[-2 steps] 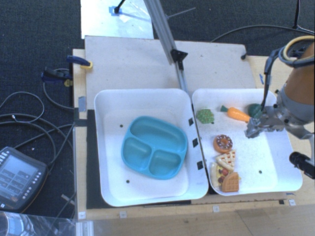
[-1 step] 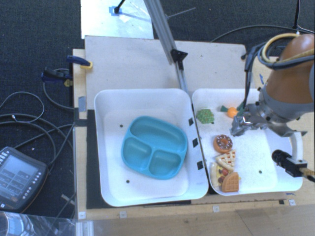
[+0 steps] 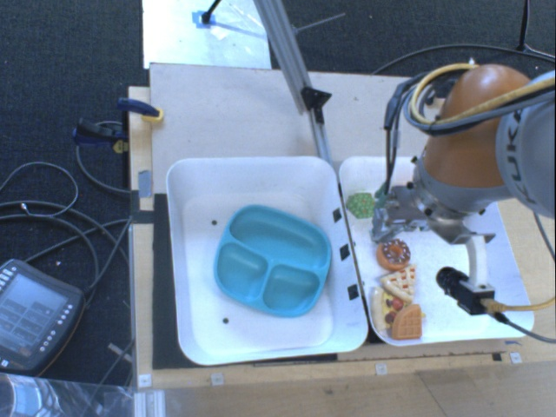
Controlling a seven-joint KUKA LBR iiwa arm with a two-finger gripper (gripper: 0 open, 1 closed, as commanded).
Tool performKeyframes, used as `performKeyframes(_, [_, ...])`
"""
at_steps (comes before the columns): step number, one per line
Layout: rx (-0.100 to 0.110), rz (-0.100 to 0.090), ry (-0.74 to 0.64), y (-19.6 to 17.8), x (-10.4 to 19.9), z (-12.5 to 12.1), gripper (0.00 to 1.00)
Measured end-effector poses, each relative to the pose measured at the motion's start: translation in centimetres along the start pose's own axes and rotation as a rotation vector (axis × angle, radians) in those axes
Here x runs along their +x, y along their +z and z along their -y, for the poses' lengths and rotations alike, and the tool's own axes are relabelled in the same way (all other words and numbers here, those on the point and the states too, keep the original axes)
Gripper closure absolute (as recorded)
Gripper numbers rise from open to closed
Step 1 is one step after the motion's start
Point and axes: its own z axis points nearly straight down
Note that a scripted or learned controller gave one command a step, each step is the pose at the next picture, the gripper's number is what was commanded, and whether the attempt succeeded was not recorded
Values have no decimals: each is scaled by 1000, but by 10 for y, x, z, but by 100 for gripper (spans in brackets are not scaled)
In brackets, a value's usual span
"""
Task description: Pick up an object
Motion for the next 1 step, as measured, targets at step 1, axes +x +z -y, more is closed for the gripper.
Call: performKeyframes(1, [-3, 0, -1, -6, 54, -6, 100])
